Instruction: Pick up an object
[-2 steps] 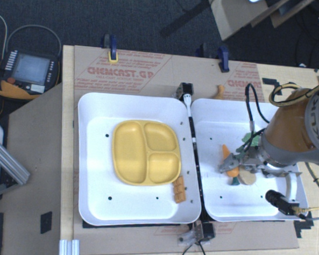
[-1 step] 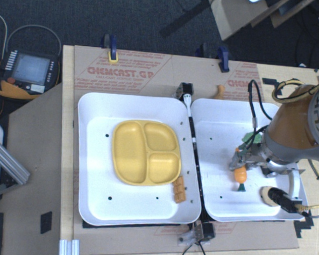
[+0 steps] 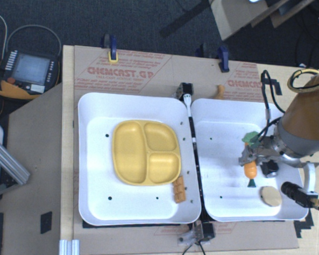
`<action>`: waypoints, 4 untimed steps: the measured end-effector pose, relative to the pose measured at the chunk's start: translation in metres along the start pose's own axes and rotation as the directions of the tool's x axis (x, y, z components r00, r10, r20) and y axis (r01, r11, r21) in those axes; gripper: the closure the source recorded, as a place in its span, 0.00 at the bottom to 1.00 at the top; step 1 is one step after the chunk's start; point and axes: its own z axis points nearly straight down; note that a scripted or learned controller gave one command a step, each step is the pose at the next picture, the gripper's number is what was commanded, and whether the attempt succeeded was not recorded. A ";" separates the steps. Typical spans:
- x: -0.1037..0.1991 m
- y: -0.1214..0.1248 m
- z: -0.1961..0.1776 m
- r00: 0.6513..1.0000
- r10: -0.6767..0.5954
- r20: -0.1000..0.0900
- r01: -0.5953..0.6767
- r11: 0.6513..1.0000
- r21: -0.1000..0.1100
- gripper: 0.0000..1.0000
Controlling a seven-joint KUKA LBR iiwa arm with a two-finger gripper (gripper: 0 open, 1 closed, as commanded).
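Observation:
My gripper (image 3: 253, 158) hangs over the middle of the right bin (image 3: 219, 203), below the grey arm and its orange band. An orange toy carrot (image 3: 250, 169) with a small green tip pointing to the front sits right at the gripper's lower end; whether it is gripped or only lies under it is unclear. A cream oval object (image 3: 271, 196) lies on the bin floor to the front right of the carrot. A green piece (image 3: 250, 138) shows just behind the gripper.
The left bin (image 3: 90, 201) holds a yellow divided plate (image 3: 145, 152) and a small brown object (image 3: 179, 190) beside the plate's front right corner. A black part (image 3: 294, 193) juts over the right bin's front right rim. Cables run along the divide between the bins.

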 end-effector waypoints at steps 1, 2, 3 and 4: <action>-0.001 0.006 -0.063 1.000 -0.002 0.000 0.002 1.000 -0.003 1.00; 0.000 0.005 -0.106 1.000 -0.002 0.000 0.002 1.000 -0.002 1.00; 0.046 0.030 -0.093 1.000 -0.007 -0.002 0.007 1.000 0.002 1.00; 0.097 0.060 -0.086 1.000 -0.007 -0.003 0.007 1.000 0.002 1.00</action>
